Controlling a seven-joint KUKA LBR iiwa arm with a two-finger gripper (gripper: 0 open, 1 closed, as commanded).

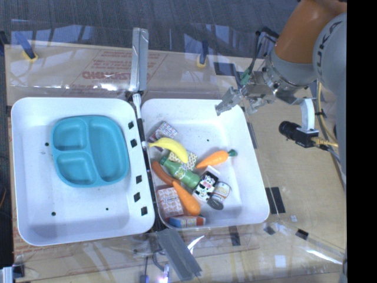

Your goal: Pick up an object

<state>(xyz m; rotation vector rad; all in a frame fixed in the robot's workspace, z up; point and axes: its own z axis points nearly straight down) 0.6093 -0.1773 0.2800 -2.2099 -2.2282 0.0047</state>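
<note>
The two-finger gripper (227, 105) hangs above the far right corner of the right-hand shallow white plastic bin (250, 208), apart from everything inside it; whether it stands wide or narrow cannot be told at this angle, and nothing is seen between its tips.

Candidate objects lie heaped in the near left part of that bin: a curved yellow plastic banana (171, 148), a green bottle with a printed label (179, 171), a tapered orange toy carrot with a green top (215, 158), a second, longer orange carrot (184, 198), a small black-and-white cow-patterned carton (204, 188), a small round tin (219, 194), and flat printed cardboard boxes (169, 200). The left-hand white bin (23, 223) bears a turquoise three-compartment plastic tray (90, 150).

Risk, as judged: the pieces touch and overlap, so a descent into the heap may land on two at once or wedge a tip against a neighbour. The banana, bottle and carrots look smooth, rounded and tapering, and are likely to squirt out of a pinch or roll aside. The tin may roll. The flat boxes lie low against the floor and offer little edge to catch. Items close to the central wall leave scant room on that side.
</note>
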